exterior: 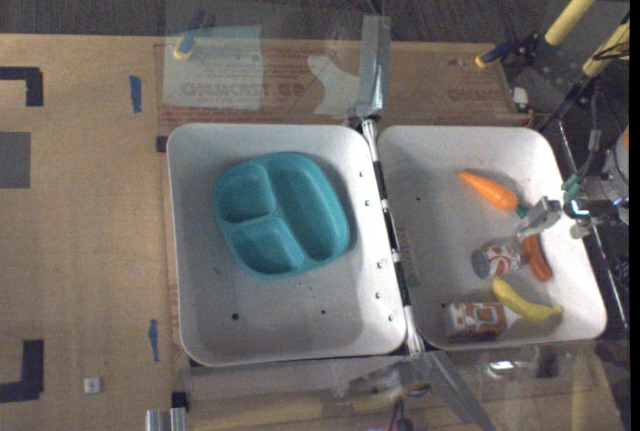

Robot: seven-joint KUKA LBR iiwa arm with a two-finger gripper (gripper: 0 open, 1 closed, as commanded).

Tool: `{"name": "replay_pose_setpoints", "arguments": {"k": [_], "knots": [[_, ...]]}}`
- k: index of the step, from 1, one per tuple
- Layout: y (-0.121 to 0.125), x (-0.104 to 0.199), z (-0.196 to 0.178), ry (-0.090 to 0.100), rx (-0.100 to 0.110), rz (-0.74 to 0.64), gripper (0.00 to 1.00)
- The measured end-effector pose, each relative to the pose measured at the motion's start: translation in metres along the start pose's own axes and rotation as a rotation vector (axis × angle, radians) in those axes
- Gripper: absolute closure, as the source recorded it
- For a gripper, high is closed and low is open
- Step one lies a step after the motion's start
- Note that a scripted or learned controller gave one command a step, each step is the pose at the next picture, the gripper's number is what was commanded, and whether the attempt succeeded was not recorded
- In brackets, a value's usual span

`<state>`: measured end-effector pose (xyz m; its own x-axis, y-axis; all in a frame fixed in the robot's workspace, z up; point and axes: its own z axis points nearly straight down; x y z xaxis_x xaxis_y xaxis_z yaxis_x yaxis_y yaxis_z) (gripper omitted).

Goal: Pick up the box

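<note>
Wooden bench (80, 219), right bin (440, 159): pincer (540, 216) (finger state unclear) hovers; box (476, 317) lies below-left, banana (525, 300) touching it, risking a mis-grab.

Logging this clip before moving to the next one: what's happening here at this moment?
A robot arm reaches in from the right over the right white bin, its gripper hanging near the bin's right side, above a small can and a red sausage-shaped toy. The small orange-and-white box it should pick up lies untouched near the bin's front edge, beside a yellow banana. An orange carrot lies further back. The left white bin holds a teal divided plate.
</note>
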<state>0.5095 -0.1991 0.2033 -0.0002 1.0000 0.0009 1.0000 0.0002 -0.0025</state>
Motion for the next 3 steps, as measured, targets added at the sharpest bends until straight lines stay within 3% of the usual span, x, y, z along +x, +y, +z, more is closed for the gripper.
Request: {"name": "replay_pose_setpoints", "arguments": {"k": [1, 2, 3], "knots": [[-0.030, 0.053, 0.104, 0.000, 0.000, -0.198, 0.00], [-0.029, 0.072, 0.075, -0.002, -0.003, -0.054, 0.00], [0.001, 0.096, 0.115, -0.003, -0.008, -0.192, 0.00]]}}
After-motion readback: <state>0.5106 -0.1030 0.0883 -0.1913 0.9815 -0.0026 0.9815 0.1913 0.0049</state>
